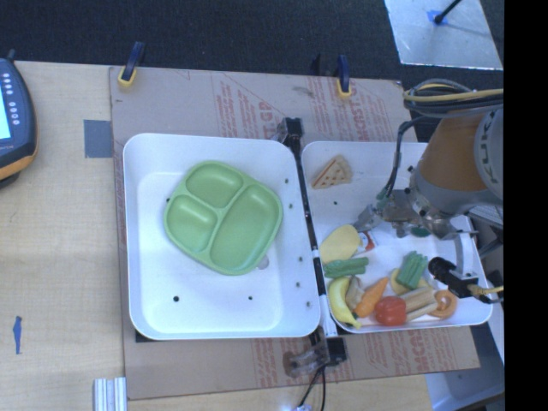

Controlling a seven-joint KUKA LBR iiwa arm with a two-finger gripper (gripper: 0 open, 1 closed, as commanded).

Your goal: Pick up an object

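Pale wooden bench top (60,247) fills the left and lower parts of the frame, with a brown cardboard sheet (214,101) clamped over it and two shallow white bins set side by side on that sheet. In the left bin (145,306), a green divided plate (224,217) is seen lying flat, slightly above the bin's middle. The right bin (360,154) is crowded with toy food: a tan wedge-shaped slice (332,173) near its upper left corner, a yellow rounded piece (340,242) at its left side, a dark green pod (346,267) just below that, a banana (341,302) along the lower left edge, a carrot (372,296) beside the banana, a red tomato (390,311) at the lower edge, and a green ribbed piece (413,269) further right. The grey arm with its orange band (454,157) is seen reaching in from the right of the frame, and the gripper (387,215) is positioned low over the middle of the right bin, just right of the yellow rounded piece. Whether anything is grasped cannot be told. A handheld controller (13,118) is seen at the upper left edge of the frame.
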